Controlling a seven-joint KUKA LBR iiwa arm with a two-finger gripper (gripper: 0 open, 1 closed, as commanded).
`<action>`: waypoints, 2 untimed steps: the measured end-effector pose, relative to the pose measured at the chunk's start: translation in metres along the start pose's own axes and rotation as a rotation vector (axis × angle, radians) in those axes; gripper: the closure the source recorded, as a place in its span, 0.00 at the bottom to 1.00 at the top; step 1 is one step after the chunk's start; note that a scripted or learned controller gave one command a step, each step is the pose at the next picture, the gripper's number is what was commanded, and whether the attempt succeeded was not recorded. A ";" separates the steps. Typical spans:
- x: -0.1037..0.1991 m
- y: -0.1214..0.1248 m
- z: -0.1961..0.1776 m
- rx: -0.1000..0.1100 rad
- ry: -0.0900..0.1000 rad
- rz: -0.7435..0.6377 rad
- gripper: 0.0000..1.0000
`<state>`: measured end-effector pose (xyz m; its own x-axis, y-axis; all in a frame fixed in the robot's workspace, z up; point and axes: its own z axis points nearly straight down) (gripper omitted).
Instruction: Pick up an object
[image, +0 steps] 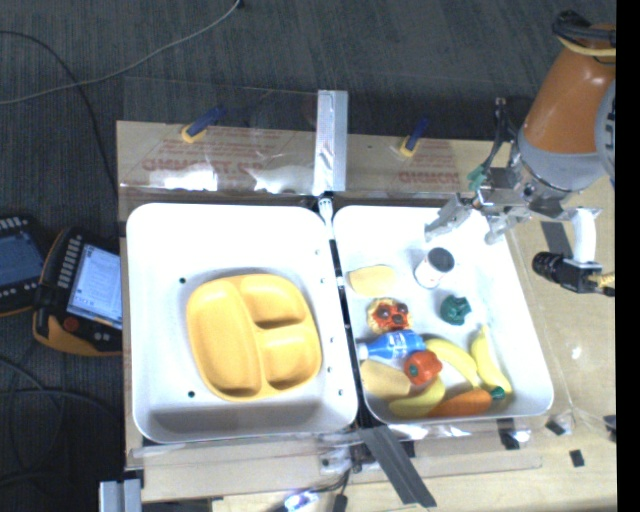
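While lying heaped at the near end of the right bin (530, 345), bananas (470, 365), tomato (423, 366) and carrot (463, 403) crowding together, awkward for picking; farther back, tool (468, 222) hovering over the far corner, spread open, gripping nothing, probably lining up for a descent.

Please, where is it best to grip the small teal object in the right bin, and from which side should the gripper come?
Probably from straight above, closing across the middle of the teal object. It is small and compact and lies apart on the bare floor of the right bin, with the banana below it and the white cup above it, so fingers have room beside it.
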<state>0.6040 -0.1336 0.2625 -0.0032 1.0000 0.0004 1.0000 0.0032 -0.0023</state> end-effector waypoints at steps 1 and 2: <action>-0.011 0.002 -0.087 -0.001 -0.003 0.142 0.00; -0.004 -0.021 0.081 0.000 0.000 -0.100 0.00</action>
<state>0.5824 -0.1372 0.1812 -0.1030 0.9947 0.0009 0.9947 0.1030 -0.0026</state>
